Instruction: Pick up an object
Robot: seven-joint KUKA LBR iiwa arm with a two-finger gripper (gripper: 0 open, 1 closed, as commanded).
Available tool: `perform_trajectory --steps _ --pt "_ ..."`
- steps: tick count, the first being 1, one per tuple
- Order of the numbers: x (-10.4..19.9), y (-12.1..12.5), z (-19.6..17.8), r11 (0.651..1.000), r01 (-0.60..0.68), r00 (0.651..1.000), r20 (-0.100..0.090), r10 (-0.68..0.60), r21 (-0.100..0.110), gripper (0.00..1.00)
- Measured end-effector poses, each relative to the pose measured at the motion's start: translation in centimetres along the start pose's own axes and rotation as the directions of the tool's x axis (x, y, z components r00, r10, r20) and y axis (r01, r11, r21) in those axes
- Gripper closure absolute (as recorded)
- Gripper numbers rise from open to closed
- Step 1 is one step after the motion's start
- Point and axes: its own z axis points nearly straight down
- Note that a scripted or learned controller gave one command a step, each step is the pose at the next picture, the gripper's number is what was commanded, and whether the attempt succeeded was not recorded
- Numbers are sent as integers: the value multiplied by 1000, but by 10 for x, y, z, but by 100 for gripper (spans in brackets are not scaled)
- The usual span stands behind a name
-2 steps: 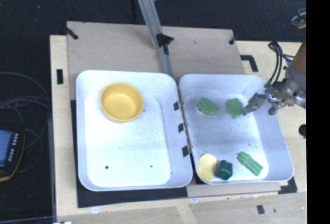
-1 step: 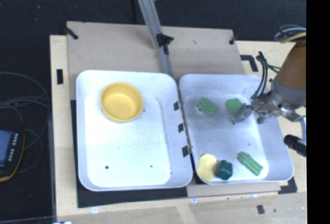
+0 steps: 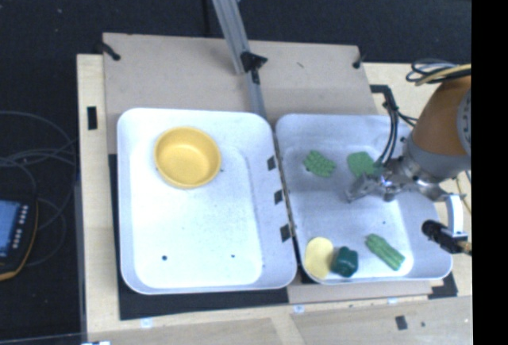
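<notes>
The right bin (image 3: 317, 125) holds a green ridged piece (image 3: 319, 163) at its upper left and a second green piece (image 3: 361, 162) beside it. Along its front lie a yellow object (image 3: 318, 254), a dark green block (image 3: 345, 262) and a long green piece (image 3: 385, 251). My gripper (image 3: 359, 190) hangs low over the middle of this bin, just below the second green piece, with the arm coming in from the right. Nothing shows between its fingers. The left bin (image 3: 190, 256) holds a yellow bowl (image 3: 187, 157) at its upper left.
A grey metal pole (image 3: 230, 18) slants up from the bench behind the bins. A black divider with clips (image 3: 279, 197) runs between the two bins. A handheld pendant (image 3: 16, 232) lies off the bench at the left.
</notes>
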Motion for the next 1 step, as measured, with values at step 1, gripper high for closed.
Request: perform_trajectory --steps 1 --pt "0 1 -12 1000 -1 1000 -1 1 -5 100"
